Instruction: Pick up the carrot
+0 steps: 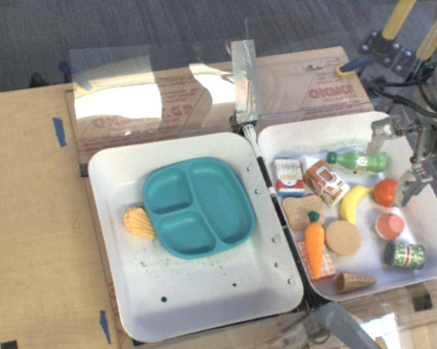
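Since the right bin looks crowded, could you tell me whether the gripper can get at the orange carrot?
Probably yes: the orange carrot lies uncovered on top, though the round tan cookie crowds its right side. The gripper hovers across the bin.

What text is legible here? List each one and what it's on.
No text can be read.
Back panel: red print, too blurred to read.
Carton: label too small to read.
Brown packet: print too blurred to read.
Can: label too small to read.
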`<control>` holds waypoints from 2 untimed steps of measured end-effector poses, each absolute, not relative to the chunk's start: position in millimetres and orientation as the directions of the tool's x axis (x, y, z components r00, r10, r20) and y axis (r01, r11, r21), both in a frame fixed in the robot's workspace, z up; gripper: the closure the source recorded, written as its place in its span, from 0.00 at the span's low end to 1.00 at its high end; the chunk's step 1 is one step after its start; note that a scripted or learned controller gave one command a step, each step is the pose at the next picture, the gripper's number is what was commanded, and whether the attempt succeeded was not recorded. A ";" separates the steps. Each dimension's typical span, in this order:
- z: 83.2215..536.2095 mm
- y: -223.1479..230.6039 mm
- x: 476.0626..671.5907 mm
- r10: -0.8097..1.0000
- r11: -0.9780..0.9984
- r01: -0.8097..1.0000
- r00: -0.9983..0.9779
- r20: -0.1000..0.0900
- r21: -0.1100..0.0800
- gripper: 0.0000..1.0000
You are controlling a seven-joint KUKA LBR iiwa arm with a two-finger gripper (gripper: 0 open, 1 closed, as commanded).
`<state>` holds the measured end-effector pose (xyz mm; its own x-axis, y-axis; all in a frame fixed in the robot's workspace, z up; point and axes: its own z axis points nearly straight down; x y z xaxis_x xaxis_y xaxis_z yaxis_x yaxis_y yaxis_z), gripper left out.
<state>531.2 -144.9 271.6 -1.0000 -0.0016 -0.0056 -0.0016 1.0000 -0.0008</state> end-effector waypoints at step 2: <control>185.4 -3.2 481.2 -0.230 0.973 -0.230 -0.973 -0.004 0.001 0.00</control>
<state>481.2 -3.2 185.4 -0.9732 -0.2300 -0.0040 -0.2300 0.9732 0.0013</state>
